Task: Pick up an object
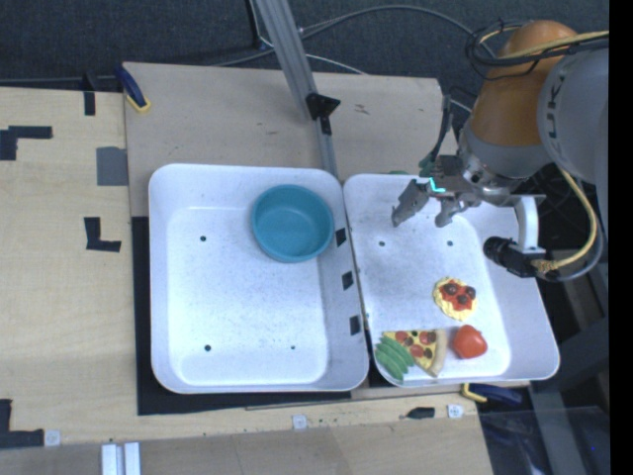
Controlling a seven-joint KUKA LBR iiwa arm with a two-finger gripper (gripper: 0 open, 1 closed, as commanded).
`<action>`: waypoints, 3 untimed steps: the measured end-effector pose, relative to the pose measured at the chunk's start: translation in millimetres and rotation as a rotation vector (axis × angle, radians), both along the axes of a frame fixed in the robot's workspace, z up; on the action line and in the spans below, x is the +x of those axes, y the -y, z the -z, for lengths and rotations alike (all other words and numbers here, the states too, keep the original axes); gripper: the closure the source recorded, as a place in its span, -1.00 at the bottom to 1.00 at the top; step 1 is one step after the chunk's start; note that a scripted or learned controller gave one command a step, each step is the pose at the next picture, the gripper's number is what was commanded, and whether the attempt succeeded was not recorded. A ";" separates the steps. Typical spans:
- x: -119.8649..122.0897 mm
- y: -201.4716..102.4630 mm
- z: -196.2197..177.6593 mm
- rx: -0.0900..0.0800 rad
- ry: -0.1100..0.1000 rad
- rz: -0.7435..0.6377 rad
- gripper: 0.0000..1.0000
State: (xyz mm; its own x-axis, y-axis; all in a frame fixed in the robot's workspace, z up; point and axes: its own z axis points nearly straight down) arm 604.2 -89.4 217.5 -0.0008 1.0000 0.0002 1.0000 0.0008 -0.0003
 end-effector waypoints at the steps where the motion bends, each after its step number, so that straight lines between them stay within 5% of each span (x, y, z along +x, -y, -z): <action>1: 0.0 0.0 0.1 0.000 0.000 0.000 -1.00; 3: 4.8 7.7 107.8 0.000 -0.004 0.001 -1.00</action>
State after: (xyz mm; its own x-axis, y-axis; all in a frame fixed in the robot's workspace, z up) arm 609.0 -97.1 109.8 0.0000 1.0000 0.0003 1.0000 0.0000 -0.0048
